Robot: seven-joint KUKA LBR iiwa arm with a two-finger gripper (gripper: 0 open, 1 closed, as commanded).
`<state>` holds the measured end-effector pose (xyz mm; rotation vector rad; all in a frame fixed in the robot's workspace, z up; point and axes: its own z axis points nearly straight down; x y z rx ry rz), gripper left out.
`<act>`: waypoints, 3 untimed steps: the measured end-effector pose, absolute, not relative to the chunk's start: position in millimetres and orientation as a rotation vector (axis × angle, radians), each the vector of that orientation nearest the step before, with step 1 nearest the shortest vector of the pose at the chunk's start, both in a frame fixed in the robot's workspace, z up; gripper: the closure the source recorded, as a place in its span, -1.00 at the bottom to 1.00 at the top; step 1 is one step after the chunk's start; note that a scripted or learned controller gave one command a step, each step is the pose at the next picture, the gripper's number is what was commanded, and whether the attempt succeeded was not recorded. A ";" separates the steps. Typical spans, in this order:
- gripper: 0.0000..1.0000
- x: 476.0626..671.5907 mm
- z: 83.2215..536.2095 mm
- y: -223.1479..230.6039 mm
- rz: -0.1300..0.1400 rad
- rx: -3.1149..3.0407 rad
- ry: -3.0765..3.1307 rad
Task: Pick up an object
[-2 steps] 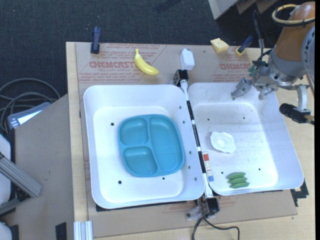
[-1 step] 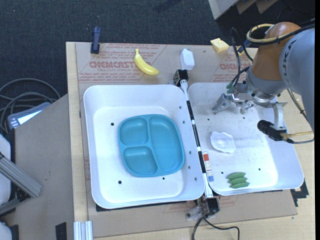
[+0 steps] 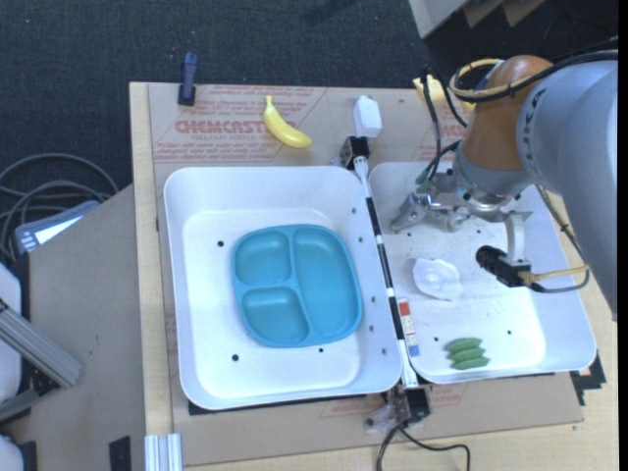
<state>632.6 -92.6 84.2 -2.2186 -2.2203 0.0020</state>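
The claw (image 3: 432,212) hangs low over the right bin (image 3: 564,337) (whether it is spread or pinched cannot be told), beside the small white thing (image 3: 436,278), so it may grab only air.

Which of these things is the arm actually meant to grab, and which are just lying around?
Likely for the job, in the right bin:
white object
green pea pod
gripper

Lying about:
blue plate in the left bin
banana on the bench

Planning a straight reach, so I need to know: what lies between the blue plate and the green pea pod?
In the camera view, between the blue plate and the green pea pod run the two bins' adjoining rims, which carry a marker-like stick.
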 end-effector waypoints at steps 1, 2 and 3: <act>-1.00 626.2 84.9 -103.7 0.001 -2.220 -2.220; -1.00 614.5 84.7 -103.3 0.002 -2.220 -2.219; -1.00 590.4 84.4 -99.2 0.001 -2.221 -2.219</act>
